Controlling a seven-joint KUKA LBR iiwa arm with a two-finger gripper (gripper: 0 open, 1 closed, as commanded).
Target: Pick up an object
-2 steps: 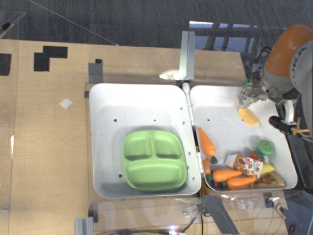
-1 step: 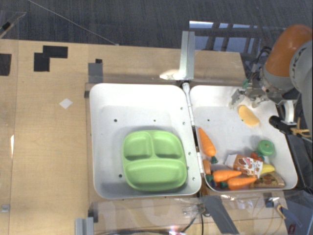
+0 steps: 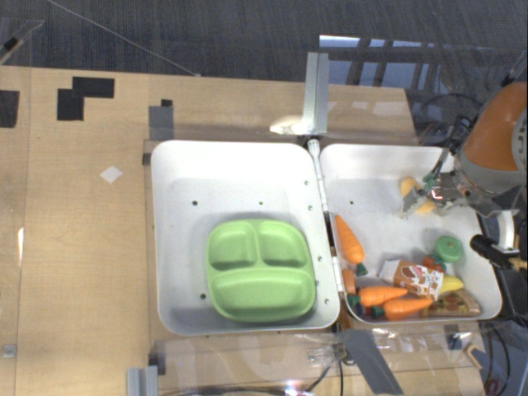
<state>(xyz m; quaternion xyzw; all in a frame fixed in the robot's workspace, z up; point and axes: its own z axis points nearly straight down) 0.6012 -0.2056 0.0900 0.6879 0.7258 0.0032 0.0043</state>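
My grey arm with its orange band (image 3: 499, 130) reaches in from the right edge; my two-finger metal gripper (image 3: 427, 195) hangs low, wrist bent leftward, its thin fingers pointing down-left.

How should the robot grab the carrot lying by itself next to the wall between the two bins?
Probably from straight above, closing across the carrot at its thick orange middle. It lies flat, long and narrow, close beside the divider wall, so a sideways approach looks blocked there.

On the bench (image 3: 74, 246), the left bin (image 3: 177, 180) holds a divided tray (image 3: 260, 269); the right bin (image 3: 371, 172) holds carrots (image 3: 349, 241) and a carton (image 3: 417, 276) near its front.
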